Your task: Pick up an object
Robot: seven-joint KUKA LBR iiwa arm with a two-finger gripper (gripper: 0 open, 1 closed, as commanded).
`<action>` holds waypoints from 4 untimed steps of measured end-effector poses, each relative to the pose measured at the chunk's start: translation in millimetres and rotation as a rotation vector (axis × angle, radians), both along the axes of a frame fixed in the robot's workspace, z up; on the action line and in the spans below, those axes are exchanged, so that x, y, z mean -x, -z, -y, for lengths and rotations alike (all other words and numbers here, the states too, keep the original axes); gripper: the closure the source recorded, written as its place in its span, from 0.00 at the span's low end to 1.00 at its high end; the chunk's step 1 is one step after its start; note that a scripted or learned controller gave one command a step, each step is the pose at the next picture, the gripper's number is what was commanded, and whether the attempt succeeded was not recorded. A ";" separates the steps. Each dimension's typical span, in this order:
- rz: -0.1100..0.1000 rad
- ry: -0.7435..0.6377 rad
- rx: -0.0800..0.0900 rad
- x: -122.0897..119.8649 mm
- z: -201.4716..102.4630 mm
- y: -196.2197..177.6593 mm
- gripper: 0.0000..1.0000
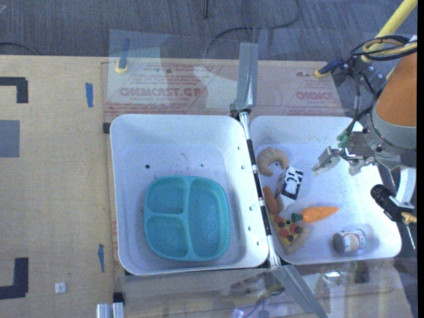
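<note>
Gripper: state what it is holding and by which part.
Nothing. The gripper hangs over the right bin, above the carrot, with no object between its jaws.

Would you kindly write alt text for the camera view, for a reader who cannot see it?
A grey robot arm's gripper hangs over the right white bin, which holds a croissant, a carrot, a pizza slice, a small can and a black-and-white item. The left bin holds a teal divided plate.
</note>
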State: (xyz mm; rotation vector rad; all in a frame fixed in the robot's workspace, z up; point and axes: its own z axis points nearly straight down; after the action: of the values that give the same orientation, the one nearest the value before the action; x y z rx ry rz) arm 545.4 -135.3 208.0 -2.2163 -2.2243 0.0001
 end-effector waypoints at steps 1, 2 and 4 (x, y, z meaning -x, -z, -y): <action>0.043 -0.048 0.005 -19.8 -9.2 88.2 0.00; 0.072 -0.032 0.023 -10.1 -30.3 95.4 0.00; 0.025 -0.174 0.011 59.4 -5.5 115.5 0.00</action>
State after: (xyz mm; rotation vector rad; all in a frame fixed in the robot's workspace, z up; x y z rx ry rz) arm 486.0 -129.9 92.5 -2.0314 -2.4275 -0.0152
